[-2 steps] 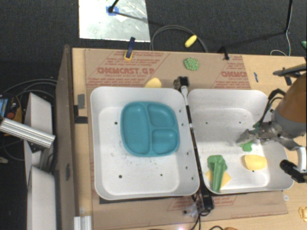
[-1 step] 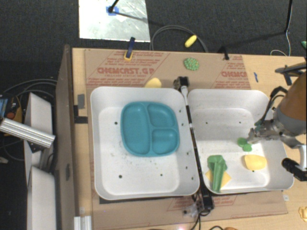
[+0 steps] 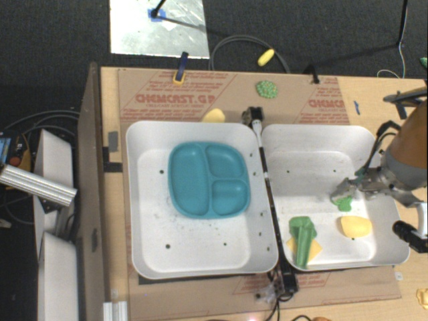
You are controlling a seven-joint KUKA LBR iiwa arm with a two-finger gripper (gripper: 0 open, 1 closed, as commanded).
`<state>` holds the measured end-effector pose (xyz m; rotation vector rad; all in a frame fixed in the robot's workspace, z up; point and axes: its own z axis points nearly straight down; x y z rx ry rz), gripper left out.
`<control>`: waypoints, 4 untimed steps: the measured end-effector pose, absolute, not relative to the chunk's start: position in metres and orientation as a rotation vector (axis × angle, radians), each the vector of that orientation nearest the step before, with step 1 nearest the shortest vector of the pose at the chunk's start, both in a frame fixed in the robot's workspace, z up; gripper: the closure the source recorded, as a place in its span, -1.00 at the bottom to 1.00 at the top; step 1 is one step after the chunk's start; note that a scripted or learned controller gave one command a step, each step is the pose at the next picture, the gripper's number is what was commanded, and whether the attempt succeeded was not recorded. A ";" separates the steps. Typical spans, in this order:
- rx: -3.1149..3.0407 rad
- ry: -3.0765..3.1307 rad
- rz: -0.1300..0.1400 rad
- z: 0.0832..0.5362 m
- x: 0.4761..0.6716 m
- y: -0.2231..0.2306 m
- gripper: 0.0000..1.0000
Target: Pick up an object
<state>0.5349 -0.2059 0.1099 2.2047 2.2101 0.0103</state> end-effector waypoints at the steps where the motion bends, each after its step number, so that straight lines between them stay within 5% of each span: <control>1: 2.217 2.227 0.000 0.083 0.531 -0.188 -1.00; 2: 2.203 2.213 0.013 0.293 0.503 -0.193 -1.00; 3: 2.228 2.228 -0.008 0.127 0.517 -0.206 -1.00; 4: 2.224 2.222 -0.002 0.121 0.485 -0.207 -1.00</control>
